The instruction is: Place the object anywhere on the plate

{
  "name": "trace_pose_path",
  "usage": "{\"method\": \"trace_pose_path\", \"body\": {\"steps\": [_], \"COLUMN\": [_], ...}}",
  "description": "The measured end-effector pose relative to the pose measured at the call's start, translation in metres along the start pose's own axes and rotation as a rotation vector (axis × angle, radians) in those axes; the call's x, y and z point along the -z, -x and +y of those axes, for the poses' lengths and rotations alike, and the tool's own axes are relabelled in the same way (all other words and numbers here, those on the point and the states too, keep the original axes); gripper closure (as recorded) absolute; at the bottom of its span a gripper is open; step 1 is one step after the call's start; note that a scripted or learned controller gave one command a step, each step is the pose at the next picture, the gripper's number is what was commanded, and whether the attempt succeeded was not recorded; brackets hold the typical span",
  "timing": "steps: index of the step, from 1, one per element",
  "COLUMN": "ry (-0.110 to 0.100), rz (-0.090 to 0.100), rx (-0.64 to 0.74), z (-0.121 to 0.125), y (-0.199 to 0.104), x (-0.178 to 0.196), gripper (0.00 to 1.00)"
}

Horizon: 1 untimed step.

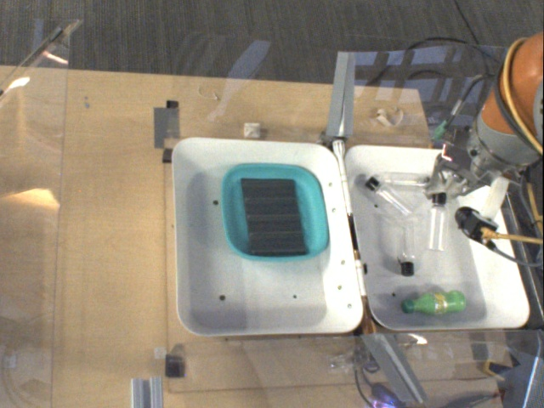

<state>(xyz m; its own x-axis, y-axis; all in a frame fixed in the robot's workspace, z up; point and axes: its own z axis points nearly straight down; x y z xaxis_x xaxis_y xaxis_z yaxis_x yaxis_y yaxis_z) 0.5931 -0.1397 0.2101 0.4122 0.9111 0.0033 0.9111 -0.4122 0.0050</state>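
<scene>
The green bottle (434, 303) is lying on its side in the right bin (501, 313), well apart from the teal plate (316, 219). The gripper (442, 185) is poised above it; a centred grasp across the bottle is advised.

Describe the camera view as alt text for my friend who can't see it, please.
Seen from above, two white bins sit side by side: the left bin holds a teal plate with a dark ridged centre, the right bin a small green object. The gripper hangs over the right bin, apart from the object.
</scene>
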Motion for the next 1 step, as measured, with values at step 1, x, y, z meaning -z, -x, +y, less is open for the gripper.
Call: {"method": "trace_pose_path", "body": {"steps": [1], "ry": [-0.002], "rz": [-0.001], "rx": [0.195], "z": [-0.0743], "y": [-0.0309], "x": [-0.0254], "gripper": [1.00]}}
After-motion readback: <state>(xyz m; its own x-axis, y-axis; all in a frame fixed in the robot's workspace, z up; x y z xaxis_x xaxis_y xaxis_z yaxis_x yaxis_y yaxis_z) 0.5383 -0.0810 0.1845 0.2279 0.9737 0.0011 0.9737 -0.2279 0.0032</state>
